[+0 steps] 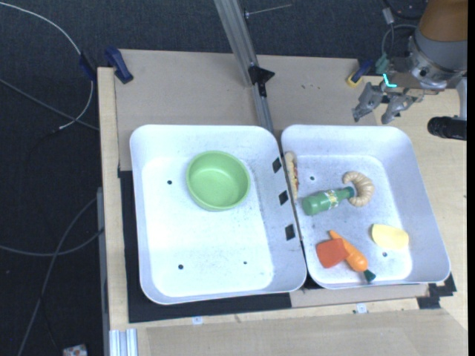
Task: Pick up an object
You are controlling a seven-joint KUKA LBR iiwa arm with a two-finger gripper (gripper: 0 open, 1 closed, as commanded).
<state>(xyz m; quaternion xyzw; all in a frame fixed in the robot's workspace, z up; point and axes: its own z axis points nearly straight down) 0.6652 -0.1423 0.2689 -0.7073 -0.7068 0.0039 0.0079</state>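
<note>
The green bottle (325, 200) is taken here as the likeliest thing to be lifted, though the task names no particular object. It lies on its side near the middle of the right bin (415, 170), its cap end touching or just beside a curled tan piece (361, 187) at 3 o'clock from it. An orange-and-red toy (340, 253) lies at 6 o'clock from the bottle, and a pale yellow piece (390, 236) at 4 o'clock. A green bowl (217, 179) sits in the left bin (148, 199), toward 12 o'clock of its floor.

The bottle is judged light, stiff and rather smooth (probably a plastic toy), so it could roll or slip; it would best be taken across its body, at mid-length.

The gripper (380, 107) hangs outside the right bin, beyond its rim at 12 o'clock, well apart from every object. Its fingers (361, 110) are seen spread, with nothing between them.

The arm is cut off at the top right edge. What the tan strip (292, 175) against the right bin's 9 o'clock wall is cannot be made out.
</note>
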